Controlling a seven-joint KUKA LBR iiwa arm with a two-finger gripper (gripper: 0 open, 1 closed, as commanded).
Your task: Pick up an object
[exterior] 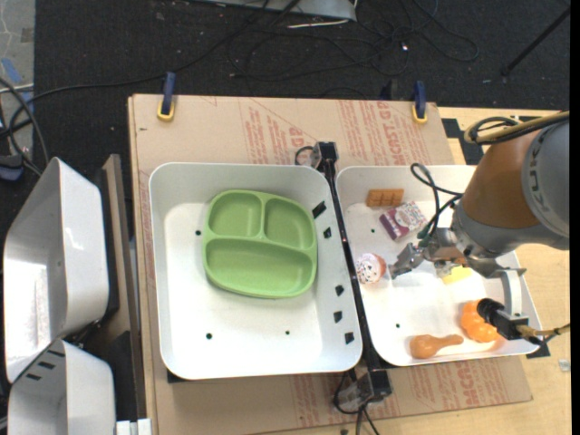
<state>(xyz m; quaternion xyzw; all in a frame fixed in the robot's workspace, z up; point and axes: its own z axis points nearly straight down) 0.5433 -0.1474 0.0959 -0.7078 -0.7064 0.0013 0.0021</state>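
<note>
the gripper (pixel 405 261) hangs low in the right bin (pixel 399 333) beside a small round toy (pixel 369 267); its fingers blur together, grip unclear

Arm (pixel 521 193) cut off by right frame edge. Arm hides part of right bin (pixel 399 352) and most of yellow item (pixel 456 276) beneath wrist. Gripper (pixel 407 261) small, dark; finger gap unreadable. Label on round white object (pixel 369 267) too small to read. White containers (pixel 50 270) at left cropped by frame edge.
</note>
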